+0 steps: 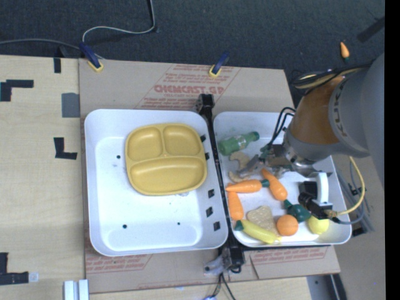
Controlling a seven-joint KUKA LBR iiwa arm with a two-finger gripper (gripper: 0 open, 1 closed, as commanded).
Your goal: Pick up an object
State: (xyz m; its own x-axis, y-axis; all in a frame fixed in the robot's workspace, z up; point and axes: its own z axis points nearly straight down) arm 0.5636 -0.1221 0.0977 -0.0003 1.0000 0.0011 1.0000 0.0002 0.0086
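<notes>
Right now the end effector [259, 161] is low in the right bin [340, 233], reaching in from the right, and I cannot tell how it is set. It hangs above toy food: a green bottle [237, 143] just beside it, three carrots [244, 187], a yellow banana [258, 231], an orange ball [287, 225] and a lemon [318, 225]. Next door, the left bin [106, 224] holds a yellow plate [166, 158] with three parts.

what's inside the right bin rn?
The right bin holds a green bottle, three carrots, a banana, an orange, a lemon and a cracker-like piece. The gripper covers whatever lies beneath it.
</notes>
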